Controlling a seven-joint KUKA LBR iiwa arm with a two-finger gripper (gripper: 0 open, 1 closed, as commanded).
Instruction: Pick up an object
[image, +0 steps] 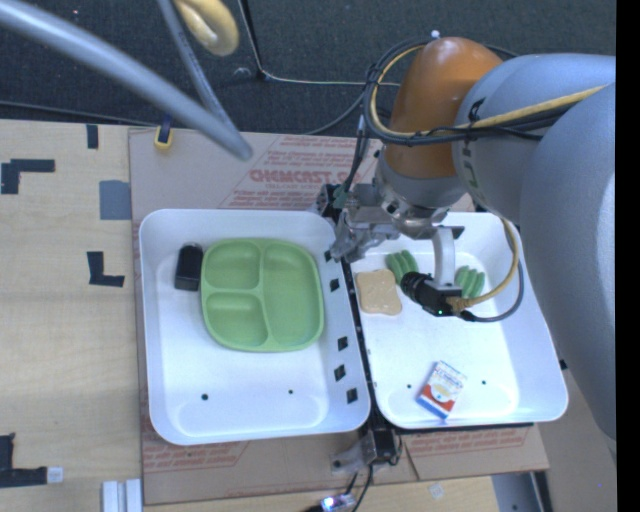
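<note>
The right bin (520, 350) holds a tan flat slice (380, 293) near its left wall. A ribbed green item (402, 265) lies just behind the slice, and more green (471, 281) shows to its right, partly hidden by a black part of the arm. A small red, white and blue box (441, 389) lies toward the front. My gripper (385, 235) hangs under the orange band over the back left of this bin, just above the slice and the green item. Nothing visibly sits in it.
The left bin (170, 390) holds a green divided plate (262, 295) with a small black block (188, 267) at its left. The grey arm covers the right side of the view. A cable loops over the right bin (510, 285).
</note>
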